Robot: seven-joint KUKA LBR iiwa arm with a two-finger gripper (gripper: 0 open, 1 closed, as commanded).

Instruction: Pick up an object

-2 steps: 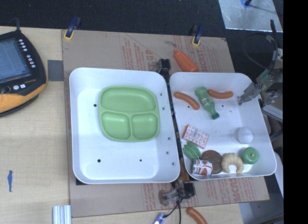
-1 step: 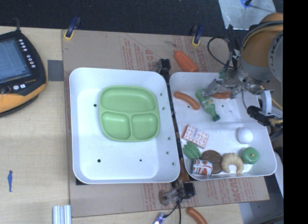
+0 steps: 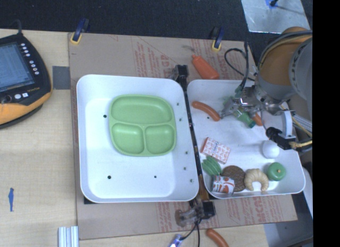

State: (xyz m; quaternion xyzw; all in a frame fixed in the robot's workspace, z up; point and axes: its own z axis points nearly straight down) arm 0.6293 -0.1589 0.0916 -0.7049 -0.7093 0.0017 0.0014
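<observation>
i get even, fairly bright overhead light, with the white bins (image 3: 133, 187) near blown out and only faint shadows inside their walls. the frame is soft overall, low in detail; the top stays dark.

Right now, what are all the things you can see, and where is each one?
Green three-section plastic plate: 1, left white bin.
Orange toy hot dog: 1, right white bin, upper left.
Red-and-white checked packet: 1, right bin, middle.
White ball: 1, right bin, right side.
Brown round cookie, tan croissant, green round toy: 1 each, right bin's lower edge.
Orange carrot-like toy: 1, above right bin.
Orange-edged tablet pendant: 1, far left.
Gripper: 1, grey, over right bin's top.
</observation>
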